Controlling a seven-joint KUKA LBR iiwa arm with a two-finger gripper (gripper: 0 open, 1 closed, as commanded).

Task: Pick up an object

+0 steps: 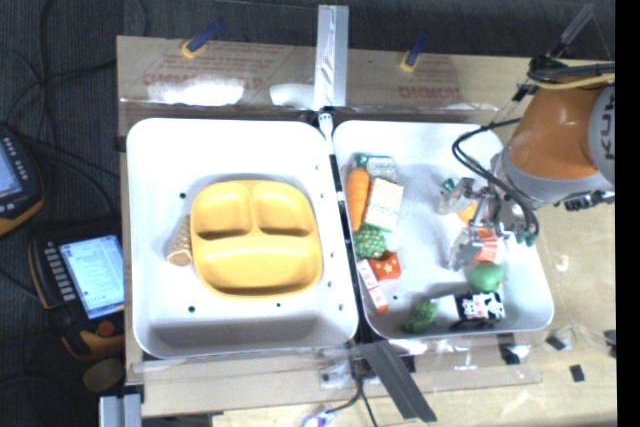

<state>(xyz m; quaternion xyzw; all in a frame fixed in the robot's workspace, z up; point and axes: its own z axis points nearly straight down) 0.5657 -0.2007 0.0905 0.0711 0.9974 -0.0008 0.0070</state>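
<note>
My gripper hangs low over the right side of the right bin, below the arm's orange band. A small orange and red item lies right under or against it; I cannot tell whether they touch. Just below are a green ball and a black-and-white toy. Along the bin's left side lie a carrot, a white box, a green patterned piece and a red carton. A broccoli piece sits at the front.
The left bin holds a yellow divided plate with a tan cone at its left edge. A black cable loops off the wrist over the right bin. A divider rail separates the bins.
</note>
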